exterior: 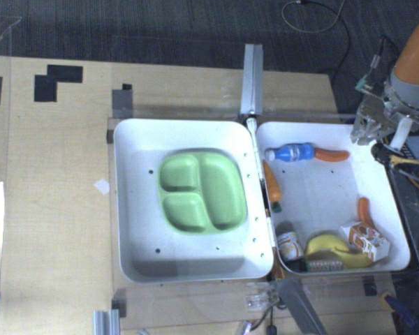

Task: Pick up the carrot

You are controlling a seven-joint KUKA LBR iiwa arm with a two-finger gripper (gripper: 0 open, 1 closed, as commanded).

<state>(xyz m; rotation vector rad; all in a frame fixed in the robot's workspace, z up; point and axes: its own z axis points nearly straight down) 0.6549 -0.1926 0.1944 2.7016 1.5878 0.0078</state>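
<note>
The carrot [271, 184] is orange with a green end. It lies lengthwise against the left wall of the right bin [398, 218], green end toward the front. My gripper [379, 134] hangs over the far right corner of that bin, well to the right of the carrot and clear of it. It is open, with nothing between its fingers.
In the right bin, a blue bottle [290, 152] and an orange sausage-like piece [332, 155] lie at the back. A banana [333, 248], a small carton [367, 239], a can [288, 243] and another orange piece [364, 210] lie at the front. The left bin [129, 208] holds a green divided plate [200, 190].
</note>
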